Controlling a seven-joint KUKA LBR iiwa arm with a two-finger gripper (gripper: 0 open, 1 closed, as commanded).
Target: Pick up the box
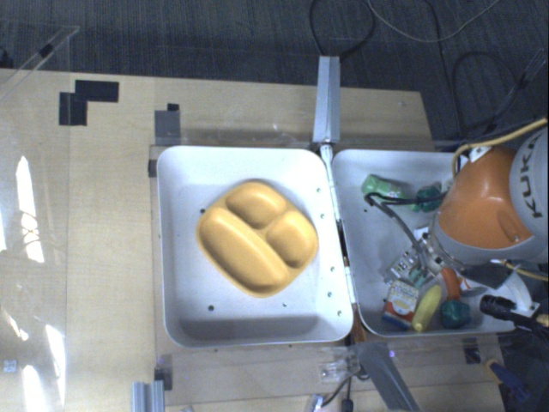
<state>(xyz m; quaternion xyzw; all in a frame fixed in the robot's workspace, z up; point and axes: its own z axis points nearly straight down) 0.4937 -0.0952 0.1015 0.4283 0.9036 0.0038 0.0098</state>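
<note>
This is a robotics lab. A pale wooden table [103,230] carries two shallow white bins, the left bin [171,256] and the right bin [352,230], parted by metal rails [327,93]. Loose black cables [412,15] lie on dark carpet [171,15] behind. A clear guard panel [34,230] stands well left of the claw [412,264], with black tape marks [86,99] on the table.

We see even, fairly bright overhead light, with the white bins [171,256] close to washed out. Pale reflections streak the clear sheet [30,230] at left. The whole picture is soft, slightly grainy, and shadows stay faint.
</note>
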